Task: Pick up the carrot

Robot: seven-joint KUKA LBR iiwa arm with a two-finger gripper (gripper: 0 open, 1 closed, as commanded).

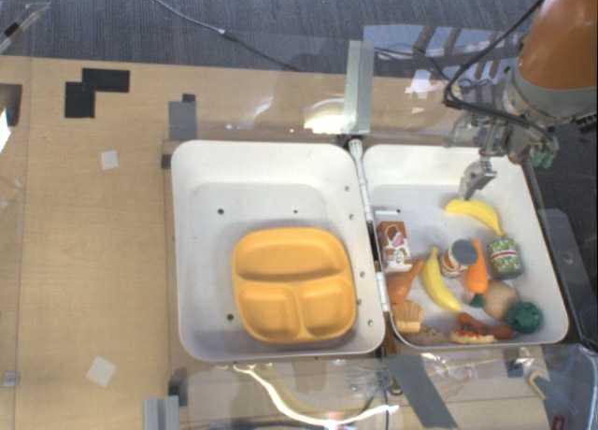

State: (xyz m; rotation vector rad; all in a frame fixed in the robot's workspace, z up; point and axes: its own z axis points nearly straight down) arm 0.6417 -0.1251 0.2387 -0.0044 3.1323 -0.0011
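- Two white bins side by side on the surface (84, 260); yellow tray (292, 283) in the left one.
- Nothing lifted yet: pincer (478, 179) above the right bin (411, 171), near a banana (475, 213), clamped on nothing; finger spacing impossible to tell.
- Carrot (477, 269): orange, short, upright among crowded toy foods, right bin, below the banana.

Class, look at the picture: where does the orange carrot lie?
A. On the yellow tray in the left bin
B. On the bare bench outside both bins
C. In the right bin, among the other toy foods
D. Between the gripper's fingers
C: the carrot lies in the right bin beside a banana, with the gripper above and apart from it.
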